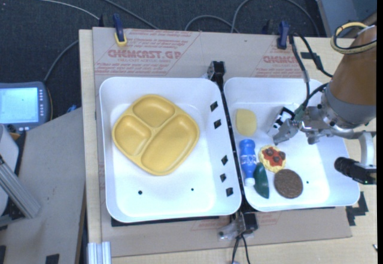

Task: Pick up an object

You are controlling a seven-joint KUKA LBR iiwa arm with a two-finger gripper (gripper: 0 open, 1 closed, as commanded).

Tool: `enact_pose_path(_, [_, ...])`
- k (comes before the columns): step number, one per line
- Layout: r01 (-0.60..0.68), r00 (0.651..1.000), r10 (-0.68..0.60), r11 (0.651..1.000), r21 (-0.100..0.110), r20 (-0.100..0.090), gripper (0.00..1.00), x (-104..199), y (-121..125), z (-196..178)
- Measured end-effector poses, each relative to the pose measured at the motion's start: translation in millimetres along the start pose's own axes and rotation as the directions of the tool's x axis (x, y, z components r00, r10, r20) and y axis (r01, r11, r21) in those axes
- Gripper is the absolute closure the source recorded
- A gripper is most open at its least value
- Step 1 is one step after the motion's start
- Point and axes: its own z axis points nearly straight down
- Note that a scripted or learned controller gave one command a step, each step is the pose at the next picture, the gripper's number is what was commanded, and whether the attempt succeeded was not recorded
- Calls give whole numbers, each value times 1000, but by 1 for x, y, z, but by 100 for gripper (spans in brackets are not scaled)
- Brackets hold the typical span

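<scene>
I had the arm reaching in from the right of the frame, its gripper (286, 129) hanging over the right bin (317, 194), just above and to the right of the small cluster of objects. From my seat the approach step was in hand: nothing sat between the fingers, and nothing had been lifted clear of the bin floor. Whether the fingers stood wide or narrow I could not tell; the dark hardware at the wrist blurred together at that slant.

The nearest candidate looked to be the pizza slice toy (273, 158), lying just below the gripper toward the lower centre of the right bin. My judgement was that the next move called for a short shift down-frame to centre over one piece, then a straight descent. The crowding worried me, since the items lay close together and a finger could land on a neighbour.

My count for the right bin was five things: one pale yellow round piece (246, 121), one blue bottle (247, 157), one green piece (261, 181), one pizza slice toy, and one brown round cookie (289, 184).

The left bin (119, 194) held one yellow divided plate (156, 133), in the left centre of the frame. That made two bins in all.
</scene>
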Motion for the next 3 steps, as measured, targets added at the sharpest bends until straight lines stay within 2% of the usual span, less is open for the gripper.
enact_pose_path(1, [0,1000,0,1000,-2,0,0,-1,-3,63])
enact_pose_path(2, [0,1000,0,1000,-2,0,0,0,-3,109])
enact_pose_path(3, [0,1000,0,1000,-7,0,100,0,-2,96])
